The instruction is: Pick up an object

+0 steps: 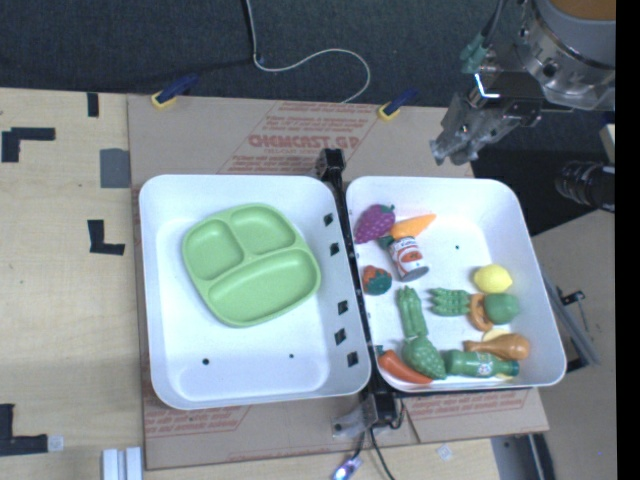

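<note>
Above the right bin's far rim hangs the gripper, whether its jaws are open or closed I cannot tell, while toy foods such as a lemon lie below.

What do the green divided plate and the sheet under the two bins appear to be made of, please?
The green divided plate looks like moulded plastic: one even pale green, rounded rims, a soft sheen. The sheet under the bins looks like matte corrugated cardboard: flat tan with faded red printing, held by yellow clips at its far edge.
</note>
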`<state>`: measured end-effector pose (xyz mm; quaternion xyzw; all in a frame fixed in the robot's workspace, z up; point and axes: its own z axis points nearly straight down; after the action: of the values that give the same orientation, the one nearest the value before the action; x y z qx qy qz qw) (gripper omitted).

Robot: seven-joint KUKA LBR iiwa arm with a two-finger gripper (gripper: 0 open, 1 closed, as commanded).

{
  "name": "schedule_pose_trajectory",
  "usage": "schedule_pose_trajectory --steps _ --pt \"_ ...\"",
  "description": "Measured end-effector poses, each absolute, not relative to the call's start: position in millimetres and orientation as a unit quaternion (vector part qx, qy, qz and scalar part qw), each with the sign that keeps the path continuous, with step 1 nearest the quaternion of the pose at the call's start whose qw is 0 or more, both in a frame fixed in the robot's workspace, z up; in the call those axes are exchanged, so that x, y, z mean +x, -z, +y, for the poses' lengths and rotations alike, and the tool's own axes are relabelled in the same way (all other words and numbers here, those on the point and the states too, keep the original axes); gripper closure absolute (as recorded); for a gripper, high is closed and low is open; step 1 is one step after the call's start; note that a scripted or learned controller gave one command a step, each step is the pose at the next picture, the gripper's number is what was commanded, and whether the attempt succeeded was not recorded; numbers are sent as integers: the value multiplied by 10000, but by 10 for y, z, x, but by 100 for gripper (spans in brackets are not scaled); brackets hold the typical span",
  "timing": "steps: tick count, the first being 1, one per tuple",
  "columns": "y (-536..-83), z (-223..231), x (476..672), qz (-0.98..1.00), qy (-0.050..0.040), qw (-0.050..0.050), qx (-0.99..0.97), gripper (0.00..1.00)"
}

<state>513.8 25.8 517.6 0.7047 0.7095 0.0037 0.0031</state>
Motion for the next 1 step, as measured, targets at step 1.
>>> schedule_pose_trajectory --steps 1 --pt "-5365 -564 4824 7047 -2 16 7095 100"
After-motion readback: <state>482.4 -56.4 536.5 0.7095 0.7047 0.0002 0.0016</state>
